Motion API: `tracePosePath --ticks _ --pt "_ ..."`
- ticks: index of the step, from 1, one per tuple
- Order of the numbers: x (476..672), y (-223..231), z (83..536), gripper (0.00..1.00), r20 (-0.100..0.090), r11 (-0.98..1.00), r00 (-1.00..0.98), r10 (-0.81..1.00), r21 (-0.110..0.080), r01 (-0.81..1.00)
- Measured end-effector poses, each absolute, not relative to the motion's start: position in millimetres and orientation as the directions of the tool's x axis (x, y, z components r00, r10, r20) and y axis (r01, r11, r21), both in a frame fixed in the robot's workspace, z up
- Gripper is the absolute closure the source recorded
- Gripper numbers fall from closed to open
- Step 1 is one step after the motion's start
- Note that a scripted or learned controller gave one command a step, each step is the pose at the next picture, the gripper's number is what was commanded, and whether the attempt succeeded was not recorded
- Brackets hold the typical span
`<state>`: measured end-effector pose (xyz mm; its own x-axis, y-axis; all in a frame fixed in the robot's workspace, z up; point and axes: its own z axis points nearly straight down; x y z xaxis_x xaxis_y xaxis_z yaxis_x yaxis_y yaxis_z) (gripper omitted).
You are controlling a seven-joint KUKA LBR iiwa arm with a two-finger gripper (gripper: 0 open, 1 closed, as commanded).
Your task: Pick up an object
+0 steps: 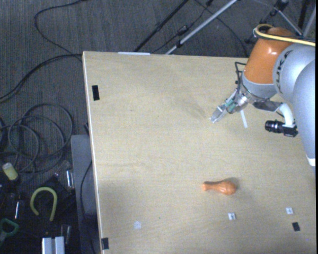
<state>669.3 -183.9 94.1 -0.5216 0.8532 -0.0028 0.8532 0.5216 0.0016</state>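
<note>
Pale wooden bench top [148,142] over dark carpet with cables; small orange pear-shaped object [220,187] lies near front edge, long axis left-right, thin neck leftward; two-finger gripper [224,110] hangs well apart behind it, nothing between fingers, spread unclear

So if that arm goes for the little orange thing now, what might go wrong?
Two things, I'd guess. The gripper sits well away from the orange object, toward the far side of the wooden board, so a descent from here would likely close on bare board. Also, the object looks rounded at one end and narrow at the other, lying flat; it could roll or slip out sideways as the gripper closes on it.
</note>
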Motion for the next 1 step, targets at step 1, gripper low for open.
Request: tracePosePath --ticks 1 --pt "669.2 -159.2 165.3 1.00 0.000 0.437 -0.437 0.899 0.002 0.899"
